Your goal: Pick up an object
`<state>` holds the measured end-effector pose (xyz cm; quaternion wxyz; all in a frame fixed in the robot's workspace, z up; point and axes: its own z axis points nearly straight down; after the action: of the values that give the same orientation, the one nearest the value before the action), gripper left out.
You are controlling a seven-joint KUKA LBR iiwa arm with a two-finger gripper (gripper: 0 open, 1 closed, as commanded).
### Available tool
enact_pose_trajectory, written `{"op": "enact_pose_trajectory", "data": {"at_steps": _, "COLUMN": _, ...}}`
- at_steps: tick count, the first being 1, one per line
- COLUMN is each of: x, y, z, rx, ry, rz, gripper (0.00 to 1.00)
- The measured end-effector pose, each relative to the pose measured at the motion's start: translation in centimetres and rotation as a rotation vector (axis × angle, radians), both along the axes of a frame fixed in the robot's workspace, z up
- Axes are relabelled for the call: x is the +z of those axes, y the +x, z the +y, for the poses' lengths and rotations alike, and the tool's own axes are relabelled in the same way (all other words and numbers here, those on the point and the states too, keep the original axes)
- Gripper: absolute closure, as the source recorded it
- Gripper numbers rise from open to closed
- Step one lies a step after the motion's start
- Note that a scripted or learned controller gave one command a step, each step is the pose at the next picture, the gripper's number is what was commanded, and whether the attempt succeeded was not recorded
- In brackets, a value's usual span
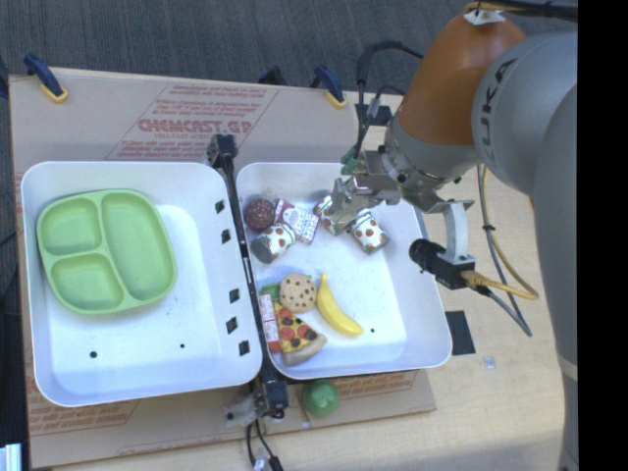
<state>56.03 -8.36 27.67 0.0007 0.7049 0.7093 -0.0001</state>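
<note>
My gripper [340, 209] is low over the back of the right bin [422, 337], among small strawberry-print cartons. One carton [369, 232] lies just to its right, another [303, 223] just to its left, and a third [279, 240] sits further left. A dark round cookie [260, 212] lies near the bin's left wall. Nearer the front are a chocolate-chip cookie [296, 290], a yellow banana [337, 310] and a pizza slice [294, 338]. The gripper body hides whatever is directly under it.
The left bin [147, 361] holds a green divided plate [103, 250]. A green round object [319, 397] lies outside the bins at the front. The arm's grey and orange body [461, 86] hangs over the right bin's back right corner. A black clip rail [234, 253] runs between the bins.
</note>
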Motion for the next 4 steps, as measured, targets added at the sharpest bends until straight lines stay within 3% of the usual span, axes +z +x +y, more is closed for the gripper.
{"op": "enact_pose_trajectory", "data": {"at_steps": 1, "x": -8.0, "y": 4.0, "z": -1.3, "rx": -0.001, "ry": 0.001, "rz": 0.006, "gripper": 1.00}}
{"op": "enact_pose_trajectory", "data": {"at_steps": 2, "x": -6.5, "y": -2.8, "z": 0.1, "rx": -0.001, "ry": 0.001, "rz": 0.005, "gripper": 1.00}}
{"op": "enact_pose_trajectory", "data": {"at_steps": 3, "x": -7.6, "y": -7.1, "z": 1.3, "rx": -0.001, "ry": 0.001, "rz": 0.005, "gripper": 1.00}}
{"op": "enact_pose_trajectory", "data": {"at_steps": 4, "x": -7.8, "y": -8.4, "z": -2.8, "rx": -0.002, "ry": 0.001, "rz": 0.003, "gripper": 1.00}}
